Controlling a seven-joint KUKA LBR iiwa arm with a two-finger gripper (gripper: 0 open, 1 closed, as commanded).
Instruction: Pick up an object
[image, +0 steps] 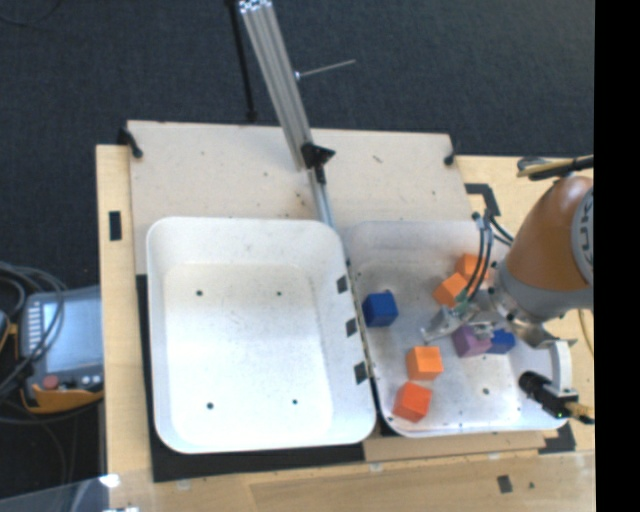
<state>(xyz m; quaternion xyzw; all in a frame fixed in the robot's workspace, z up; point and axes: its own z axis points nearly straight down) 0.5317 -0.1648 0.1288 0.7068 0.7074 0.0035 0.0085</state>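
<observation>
In the right bin (400, 245) my gripper (458, 322) hangs low, with the arm coming in from the right. A purple block (470, 343) lies right under it, touching or nearly touching it, and a small blue block (501, 341) sits just to the right of the purple one. Two orange blocks (451, 288) (468, 266) lie just behind the gripper. A blue cube (380, 308) sits further left in the bin. An orange cube (425, 361) and an orange-red block (412, 401) lie towards the front.
The left bin (250, 235) stands beside the right one, their rims meeting in the middle. A slanted metal pole (285, 90) rises from behind the bins. The arm's orange band (545, 240) overhangs the right bin's right side.
</observation>
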